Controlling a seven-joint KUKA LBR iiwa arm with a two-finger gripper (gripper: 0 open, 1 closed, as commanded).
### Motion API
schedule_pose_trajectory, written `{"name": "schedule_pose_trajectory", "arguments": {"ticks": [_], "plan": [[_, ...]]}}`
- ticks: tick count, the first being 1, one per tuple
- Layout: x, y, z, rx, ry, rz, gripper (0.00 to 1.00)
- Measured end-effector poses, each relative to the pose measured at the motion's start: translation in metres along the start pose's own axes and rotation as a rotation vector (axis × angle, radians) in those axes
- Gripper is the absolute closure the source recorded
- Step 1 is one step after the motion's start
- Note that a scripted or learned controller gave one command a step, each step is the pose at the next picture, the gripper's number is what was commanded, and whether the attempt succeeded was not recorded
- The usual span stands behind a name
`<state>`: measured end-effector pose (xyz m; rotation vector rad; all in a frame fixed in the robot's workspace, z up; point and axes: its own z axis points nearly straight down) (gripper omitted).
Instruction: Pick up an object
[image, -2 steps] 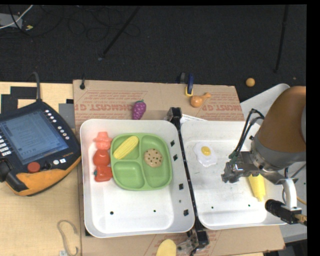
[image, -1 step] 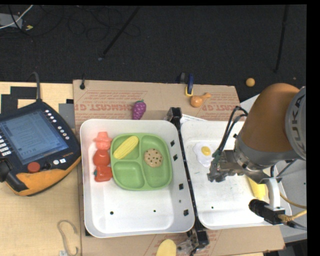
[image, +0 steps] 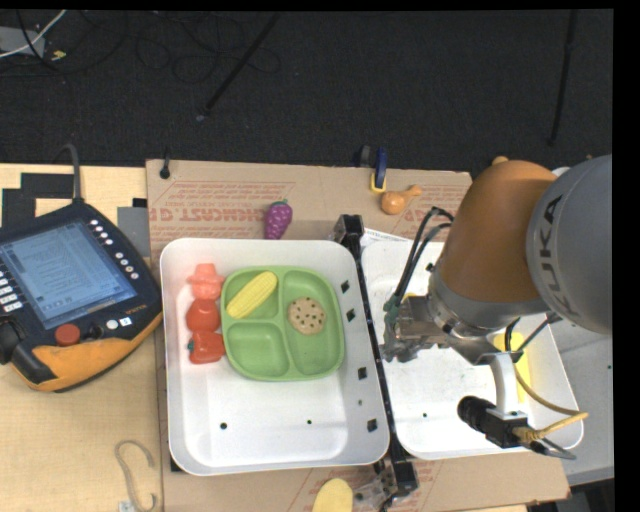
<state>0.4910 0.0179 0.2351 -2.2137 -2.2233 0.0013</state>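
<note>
The left bin (image: 260, 440) holds a green divided plate (image: 262, 352) with a yellow corn cob (image: 249, 293) and a round cookie (image: 306, 316) in its upper compartments. A red and orange toy (image: 203, 314) lies just left of the plate. My gripper (image: 397, 336) hangs low over the left side of the right bin (image: 440, 420), close to the divider between the bins. A yellow object (image: 518, 378) lies in the right bin, mostly hidden under the arm (image: 510, 250). I see nothing held in the gripper.
On the cardboard behind the bins lie purple grapes (image: 278, 218) and an orange toy (image: 398, 200), beside a blue and yellow clamp (image: 379, 172). A teach pendant (image: 70, 290) sits at the left. A yellow fruit (image: 333, 494) lies below the bins, a metal hook (image: 135, 470) at the lower left.
</note>
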Motion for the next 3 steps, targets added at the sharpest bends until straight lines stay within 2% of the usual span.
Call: {"name": "schedule_pose_trajectory", "arguments": {"ticks": [1, 2, 3], "plan": [[0.059, -0.015, 0.002, 0.002, -0.001, 0.000, 1.00], [0.091, -0.009, 0.009, 0.000, -0.002, 0.003, 1.00], [0.088, -0.019, 0.005, 0.001, -0.002, 0.008, 1.00]]}}
